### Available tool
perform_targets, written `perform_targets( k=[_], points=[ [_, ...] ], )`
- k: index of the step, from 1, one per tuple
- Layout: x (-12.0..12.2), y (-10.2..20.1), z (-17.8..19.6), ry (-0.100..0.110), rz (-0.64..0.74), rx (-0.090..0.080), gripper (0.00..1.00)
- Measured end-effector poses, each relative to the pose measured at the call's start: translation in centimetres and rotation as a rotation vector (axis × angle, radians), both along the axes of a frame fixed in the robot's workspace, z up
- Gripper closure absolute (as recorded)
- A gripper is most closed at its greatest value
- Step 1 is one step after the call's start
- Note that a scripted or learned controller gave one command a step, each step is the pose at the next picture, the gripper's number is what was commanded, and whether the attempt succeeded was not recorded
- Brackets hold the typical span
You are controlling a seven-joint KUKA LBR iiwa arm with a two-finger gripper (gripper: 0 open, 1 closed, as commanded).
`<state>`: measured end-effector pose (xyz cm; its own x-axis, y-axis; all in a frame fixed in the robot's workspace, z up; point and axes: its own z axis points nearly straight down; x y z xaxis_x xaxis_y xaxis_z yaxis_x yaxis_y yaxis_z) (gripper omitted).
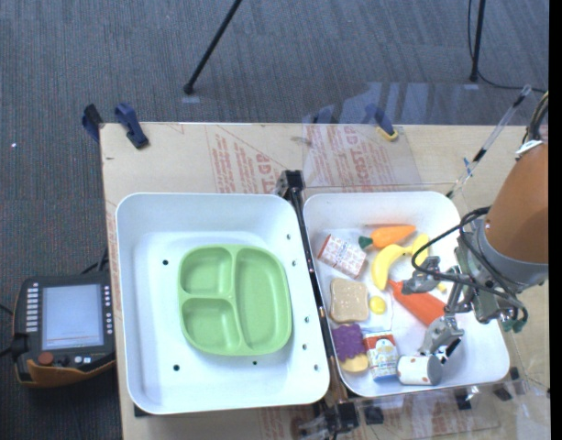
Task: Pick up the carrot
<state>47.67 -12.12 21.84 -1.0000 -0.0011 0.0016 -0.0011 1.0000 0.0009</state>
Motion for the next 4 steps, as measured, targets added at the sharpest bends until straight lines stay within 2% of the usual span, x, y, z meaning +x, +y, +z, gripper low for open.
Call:
perform_targets(
  k=[1, 2, 3, 4],
  points=[
    [8.7, -1.3, -2.4, -0.002, 0.124, 0.001, 0.0],
    [16.7, -4.5, -13.5, 0.003, 0.013, 0.004, 0.0],
    [17.4, -4.4, -11.4, -0.018, 0.017, -0.001, 1.0],
    [13.0, -8.1, -12.3, -0.008, 0.209, 0.012, 1.0]
  ],
)
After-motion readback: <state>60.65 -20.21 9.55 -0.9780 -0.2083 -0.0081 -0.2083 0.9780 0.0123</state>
